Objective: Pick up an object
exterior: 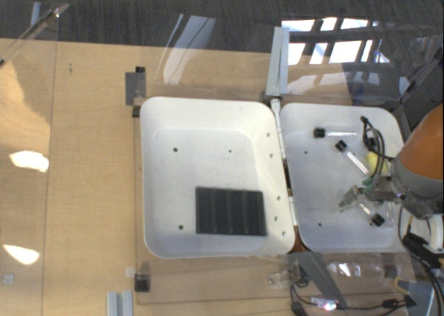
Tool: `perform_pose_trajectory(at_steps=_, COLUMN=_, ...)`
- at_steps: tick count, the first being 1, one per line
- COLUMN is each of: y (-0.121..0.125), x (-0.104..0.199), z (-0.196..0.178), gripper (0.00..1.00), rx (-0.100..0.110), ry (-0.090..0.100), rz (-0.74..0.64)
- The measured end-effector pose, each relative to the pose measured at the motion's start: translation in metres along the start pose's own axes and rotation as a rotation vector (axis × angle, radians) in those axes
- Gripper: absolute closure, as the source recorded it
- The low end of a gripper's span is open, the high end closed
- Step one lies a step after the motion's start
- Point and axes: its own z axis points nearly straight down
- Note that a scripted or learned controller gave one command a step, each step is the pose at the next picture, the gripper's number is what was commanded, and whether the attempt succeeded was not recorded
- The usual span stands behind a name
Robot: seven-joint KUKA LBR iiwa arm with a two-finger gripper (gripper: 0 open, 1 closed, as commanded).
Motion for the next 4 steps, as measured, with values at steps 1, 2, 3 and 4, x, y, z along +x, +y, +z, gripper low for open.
perform_pose_trajectory(at_steps=1, y=0.000, x=-0.021, z=-0.055, gripper=0.00, rx=-0.002, ry=-0.002, rz=-0.386)
perform_pose_trajectory(at_steps=2, y=0.000, x=-0.020, z=0.008, gripper=0.00, rx=-0.003, ry=-0.002, rz=-0.310)
perform_pose_trajectory(at_steps=3, y=0.002, x=-0.020, z=-0.002, gripper=1.00, rx=-0.007, ry=-0.004, rz=-0.312)
perform_pose_trajectory(at_steps=4, y=-0.001, x=-0.021, z=-0.034, gripper=1.00, rx=-0.002, ry=-0.002, rz=-0.709)
